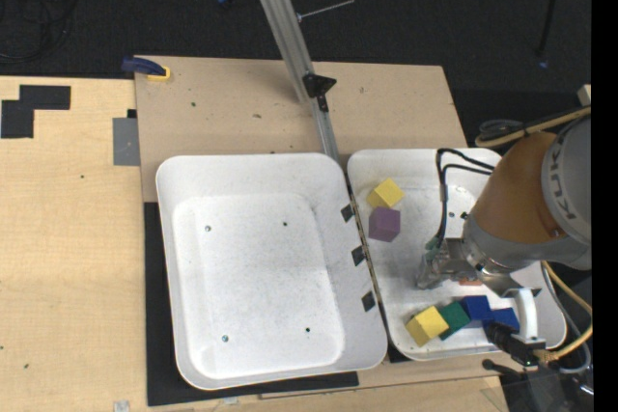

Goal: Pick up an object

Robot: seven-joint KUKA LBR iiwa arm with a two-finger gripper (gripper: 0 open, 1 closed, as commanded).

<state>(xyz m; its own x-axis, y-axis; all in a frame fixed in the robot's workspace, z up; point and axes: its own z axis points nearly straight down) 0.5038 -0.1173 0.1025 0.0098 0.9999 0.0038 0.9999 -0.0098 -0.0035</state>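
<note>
Crowded at the right bin's [406, 171] near edge, yellow [426, 325], green [454, 317] and blue [490, 312] blocks touch, so the gripper [433, 267], whose grip state I cannot tell, may snag two.

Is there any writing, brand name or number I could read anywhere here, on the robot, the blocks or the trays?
None can be read. The arm, the two white bins, the yellow block, the purple block and the blocks near the gripper show no legible words, numbers or signs.

Aluminium rail [290, 39] (slanting); blue clamp [145, 67].
</note>
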